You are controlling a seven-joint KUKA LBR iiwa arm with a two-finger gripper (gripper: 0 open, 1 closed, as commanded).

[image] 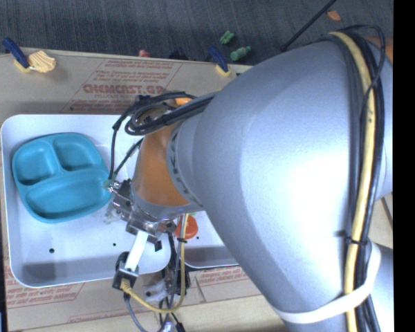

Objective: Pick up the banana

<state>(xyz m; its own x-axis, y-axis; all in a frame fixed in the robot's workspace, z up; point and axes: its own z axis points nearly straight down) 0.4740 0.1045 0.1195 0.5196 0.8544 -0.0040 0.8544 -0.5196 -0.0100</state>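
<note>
My gripper (124, 209) hangs low over the left bin (28, 254), close to its right wall, just below the orange band of the wrist. It sits right beside the lower right corner of a blue compartment tray (55, 175) that lies in the left half of that bin. A small orange-red thing (187, 228) peeks out from under the arm near the wall between the two bins; I cannot tell what it is. The grey arm covers nearly all of the right bin (207, 258).
Both bins rest on printed cardboard (124, 81) held by blue clamps (15, 50) at the back. Bare white floor of the left bin lies in front of the blue tray. Small green bits (234, 47) lie on the dark floor behind the bench.
</note>
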